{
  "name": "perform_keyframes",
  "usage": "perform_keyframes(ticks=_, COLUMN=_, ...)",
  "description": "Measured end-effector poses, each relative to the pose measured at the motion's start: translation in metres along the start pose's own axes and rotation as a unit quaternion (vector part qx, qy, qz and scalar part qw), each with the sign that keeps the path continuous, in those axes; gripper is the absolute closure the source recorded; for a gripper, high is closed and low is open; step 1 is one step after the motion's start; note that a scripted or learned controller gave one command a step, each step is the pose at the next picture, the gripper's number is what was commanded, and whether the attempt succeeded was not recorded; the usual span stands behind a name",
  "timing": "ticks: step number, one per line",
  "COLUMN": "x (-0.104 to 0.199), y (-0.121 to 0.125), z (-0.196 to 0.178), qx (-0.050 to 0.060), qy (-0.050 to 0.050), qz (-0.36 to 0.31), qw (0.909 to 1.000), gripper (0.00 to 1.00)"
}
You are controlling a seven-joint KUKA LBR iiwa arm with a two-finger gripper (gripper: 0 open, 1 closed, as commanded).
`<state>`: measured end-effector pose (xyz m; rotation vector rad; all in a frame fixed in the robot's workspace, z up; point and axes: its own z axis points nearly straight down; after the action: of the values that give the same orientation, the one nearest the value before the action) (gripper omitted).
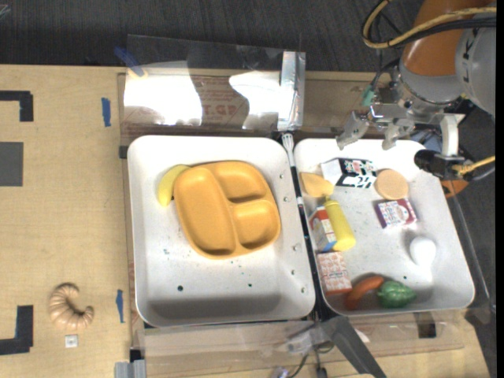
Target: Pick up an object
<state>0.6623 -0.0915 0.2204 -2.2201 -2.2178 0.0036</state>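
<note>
Camera view: claw (pixel 370 130) spread, holding nothing, poised over right bin's (pixel 457 246) far rim. Approach step, by judgement; next, descent needed onto round tan disc (pixel 391 184) just below.

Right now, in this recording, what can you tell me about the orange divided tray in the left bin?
The orange divided tray looks like moulded plastic, rounded at the corners, with three compartments: one long one on its left side and two smaller ones on the right. It lies flat, open side up and turned slightly askew, in the upper middle of the left bin. Nothing shows inside its compartments. A yellow banana pokes out from under or beside its upper left edge; whether they touch is unclear.
</note>
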Motion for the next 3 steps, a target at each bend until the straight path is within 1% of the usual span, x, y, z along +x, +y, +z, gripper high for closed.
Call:
perform_keyframes(ticks=1, x=-0.006, y=-0.043, z=0.080, qx=0.003, qy=0.000, qz=0.020, qw=0.9998, gripper=0.00)
perform_keyframes(ticks=2, x=-0.038, y=-0.014, z=0.112, qx=0.013, qy=-0.001, qz=-0.072, qw=0.9973, gripper=0.00)
perform_keyframes(ticks=3, x=-0.037, y=-0.017, z=0.115, qx=0.006, qy=-0.004, qz=-0.080, qw=0.9968, gripper=0.00)
